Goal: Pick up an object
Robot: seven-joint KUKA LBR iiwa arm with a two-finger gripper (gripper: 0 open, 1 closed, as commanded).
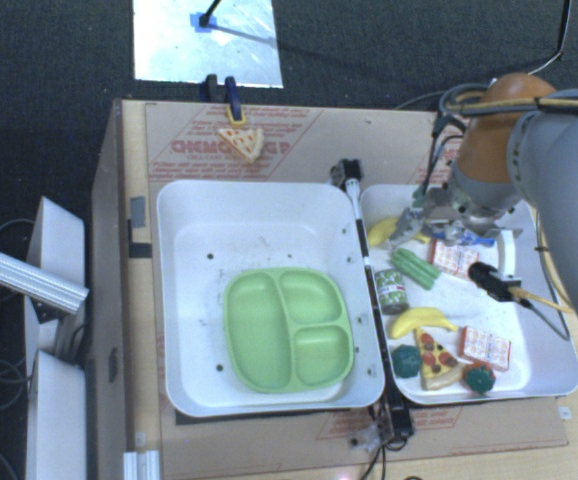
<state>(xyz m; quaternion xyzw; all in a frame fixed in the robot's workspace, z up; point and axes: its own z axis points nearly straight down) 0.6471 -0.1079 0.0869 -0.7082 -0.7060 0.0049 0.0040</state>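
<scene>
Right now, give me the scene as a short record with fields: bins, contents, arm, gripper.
left bin: holds a green divided tray
right bin: holds a banana, pizza slice, small can, green stick and red-and-white packets
arm: reaches in from the right, over the right bin's far end
gripper: low by the far toys; grip unclear

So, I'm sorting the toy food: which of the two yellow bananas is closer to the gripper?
The banana at the right bin's top left corner, just beside the gripper; the other banana lies lower, above the pizza slice.
</scene>
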